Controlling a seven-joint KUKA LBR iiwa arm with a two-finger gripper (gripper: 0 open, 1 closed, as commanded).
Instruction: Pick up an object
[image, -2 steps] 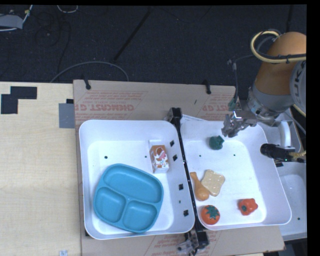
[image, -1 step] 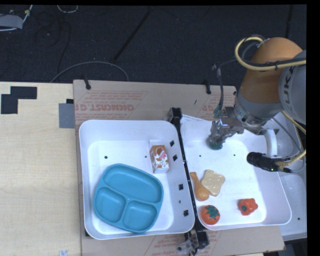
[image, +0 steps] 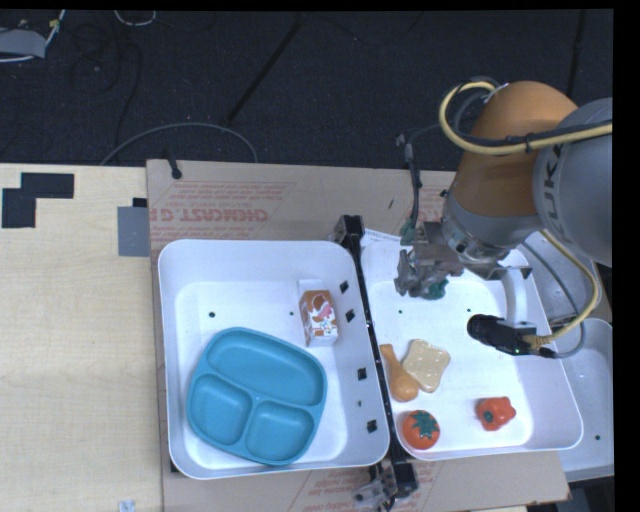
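Nearest the camera, at the front of the right bin (image: 455, 400), I noted a red-and-green tomato (image: 421, 428) and a small red pepper (image: 496, 412). Just behind them lay a slice of toast (image: 427, 364), with an orange-brown piece (image: 400, 376) touching its left edge. The left bin (image: 230, 300) held a blue divided plate (image: 258, 395) and a small printed carton (image: 319, 316) near the divider.

Pincer (image: 417, 280): low over the rear left part of the right bin, close to the divider. I could not tell from this angle whether it was spread or pressed together, as the wrist hid its working end.

Task item: I judged the likeliest target to be the teal object (image: 435, 290), a small patch of which showed at the pincer's lower right side, touching it or just beside it. I could not confirm whether it sat inside the grip or only next to it. The toast and the other food lay well apart from the pincer, toward the front.

Recommendation for the step in hand: I judged this to be the grasp itself. To do it well, I would centre the pincer over the teal object rather than leave it off to one side, close fully before lifting, rise straight up clear of the divider wall, and count nothing as held until the object was seen leaving the bin floor.
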